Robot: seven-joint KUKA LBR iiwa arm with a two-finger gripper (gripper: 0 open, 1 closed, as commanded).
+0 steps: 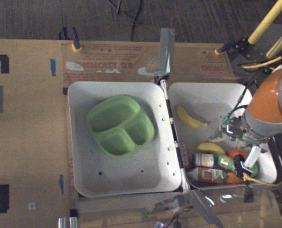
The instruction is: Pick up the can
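Two shallow white bins are seen side by side on the bench: a left bin and a right bin, both smooth-walled with rounded corners.

Left bin: one green plate, matte plastic, rounded outline, divided into three compartments.

Right bin: two yellow bananas are counted. One banana lies alone, curved, in the upper half; a second banana lies lower, touching the cluster of items at the near edge. One can is noted at the near wall of the right bin, lying on its side, cylindrical, with an orange and white label. Just above it lies one bottle, on its side, with an orange label and greenish body. Small orange pieces are seen beside these; their identity cannot be told.

The gripper is seen over the lower right of the right bin, beside the bottle. Whether it is open or closed cannot be told. The can is not seen held.
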